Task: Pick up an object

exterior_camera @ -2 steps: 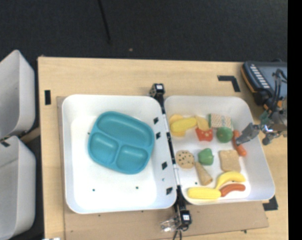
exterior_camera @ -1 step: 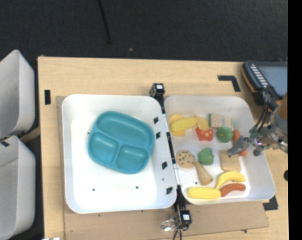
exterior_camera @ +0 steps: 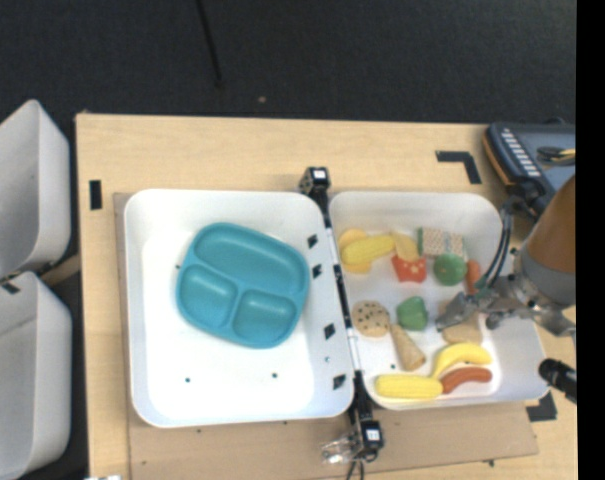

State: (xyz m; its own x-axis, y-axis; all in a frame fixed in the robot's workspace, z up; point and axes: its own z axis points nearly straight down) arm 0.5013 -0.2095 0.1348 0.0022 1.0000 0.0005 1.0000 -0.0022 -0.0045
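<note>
Left bin (exterior_camera: 142,388): a shallow white tray on the pale wooden worktop (exterior_camera: 97,288), carrying one teal three-compartment plastic plate (exterior_camera: 242,285), tilted and well apart from the toy food. Right bin (exterior_camera: 422,208): small toy foods lying close together, namely a yellow corn cob (exterior_camera: 366,251) at upper left, a round tan cookie (exterior_camera: 371,317), a green pepper-like piece (exterior_camera: 412,313), a beige cone (exterior_camera: 407,348), a second yellow cob (exterior_camera: 409,387) along the near wall, a yellow banana (exterior_camera: 462,356) just above a red sausage (exterior_camera: 467,376), and red, green and striped pieces near the far wall. All appear to be light, rigid, smooth plastic, likely to slip from a shallow pinch; the banana and sausage are best taken across their narrow middle. The tool (exterior_camera: 469,311) hangs low over the right side of this bin, just above the banana; whether it is apart or together cannot be told, and nothing is seen clamped in it. The touching banana and sausage, and the near bin wall, crowd any descent there.
</note>
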